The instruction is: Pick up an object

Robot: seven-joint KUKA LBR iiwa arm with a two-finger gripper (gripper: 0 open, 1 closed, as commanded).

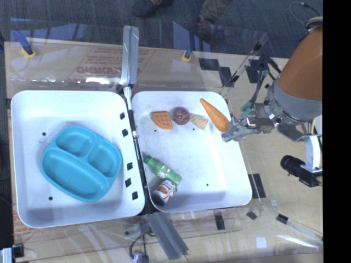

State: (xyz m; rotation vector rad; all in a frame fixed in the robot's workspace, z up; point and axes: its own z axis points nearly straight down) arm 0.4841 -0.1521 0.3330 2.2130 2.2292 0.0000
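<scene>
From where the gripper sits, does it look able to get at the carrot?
Probably yes. The gripper sits at the right bin's right rim, right beside the carrot, with nothing lying between them.

Red printed lettering stands on the brown board [98, 64] behind the left bin [22, 201], under a clear cover; it is too blurred to read. The can [164, 190] carries a printed label, likewise illegible.
</scene>
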